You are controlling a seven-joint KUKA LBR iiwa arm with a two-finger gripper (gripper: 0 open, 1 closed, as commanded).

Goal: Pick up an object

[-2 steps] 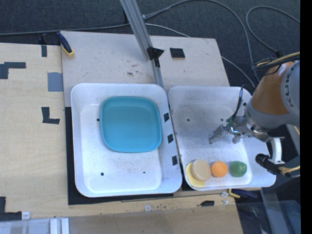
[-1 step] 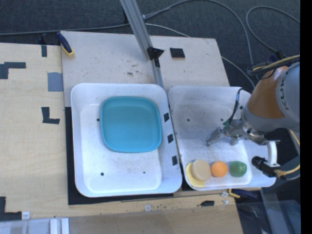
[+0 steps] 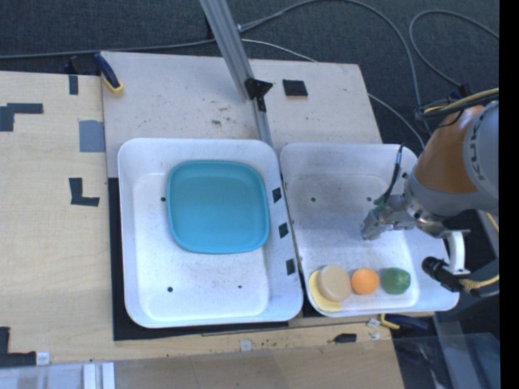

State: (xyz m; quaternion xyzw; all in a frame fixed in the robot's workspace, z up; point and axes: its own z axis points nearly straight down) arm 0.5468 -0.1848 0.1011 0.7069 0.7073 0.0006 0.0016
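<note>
The arm [image 3: 454,164] is cut off at the right edge, and its gripper [image 3: 375,227] is too small and blurred to tell whether it grasps anything. It hangs over the bare floor of the right bin [image 3: 324,185]. Along that bin's near edge sit a tan round block [image 3: 333,282] on a yellow piece [image 3: 318,297], an orange ball [image 3: 365,281] and a green ball [image 3: 395,279]. The left bin [image 3: 146,282] holds a blue plate [image 3: 217,206]
</note>
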